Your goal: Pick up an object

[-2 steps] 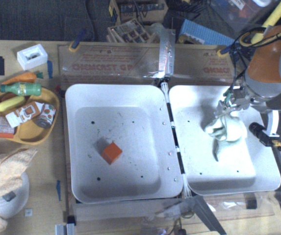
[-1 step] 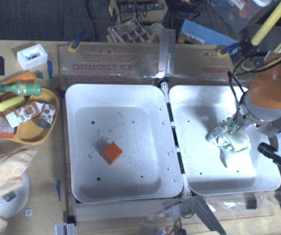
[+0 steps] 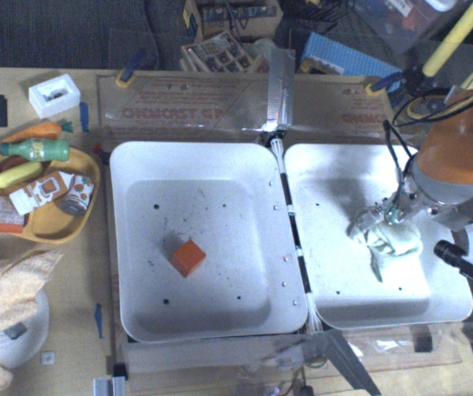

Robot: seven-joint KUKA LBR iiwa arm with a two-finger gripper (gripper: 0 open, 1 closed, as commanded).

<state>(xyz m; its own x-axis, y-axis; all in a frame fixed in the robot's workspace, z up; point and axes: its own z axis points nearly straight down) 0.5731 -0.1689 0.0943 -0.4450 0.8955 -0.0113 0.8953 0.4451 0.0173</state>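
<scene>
We cannot tell how our gripper (image 3: 387, 218) stands, since its tip is low in the right bin (image 3: 335, 295) against a pale crumpled cloth (image 3: 391, 242) whose colour hides it. The cloth lies near that bin's middle. Above it rises our grey arm with the orange band (image 3: 457, 151). Well apart, an orange block (image 3: 189, 257) sits alone in the left bin (image 3: 137, 221).
</scene>
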